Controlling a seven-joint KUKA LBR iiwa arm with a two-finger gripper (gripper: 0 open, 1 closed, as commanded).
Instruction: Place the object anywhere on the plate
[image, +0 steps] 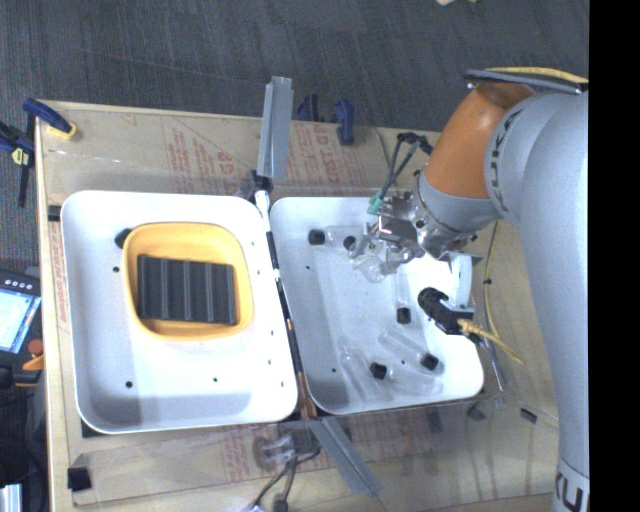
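Left bin: the plate, yellow-rimmed with a dark ribbed centre, lies flat, long axis left-right. Right bin: small dark pieces scattered, plus clear items hard to make out; which one is the object, cannot tell. Far right part of that bin: the tool hangs low over the floor, arm bent down from the right, wrist pointing left. Tool state: cannot tell. Plate lies well left of the tool, across the bins' shared wall.
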